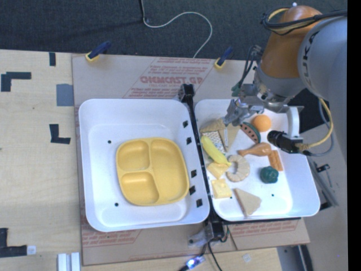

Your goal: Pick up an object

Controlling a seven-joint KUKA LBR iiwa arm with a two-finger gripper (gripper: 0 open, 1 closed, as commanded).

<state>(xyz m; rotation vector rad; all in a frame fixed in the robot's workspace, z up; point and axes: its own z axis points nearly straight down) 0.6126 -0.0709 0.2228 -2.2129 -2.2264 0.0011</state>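
The gripper (236,114) hung over the right bin (299,202), above the banana (213,149), probably choosing a piece; I couldn't tell its grip.

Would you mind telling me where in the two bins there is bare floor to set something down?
The left bin has bare white floor all round the yellow divided plate, widest along its far side. In the right bin, bare patches lie near the green piece and the wedge. Its far left, around the banana under the gripper, is crowded.
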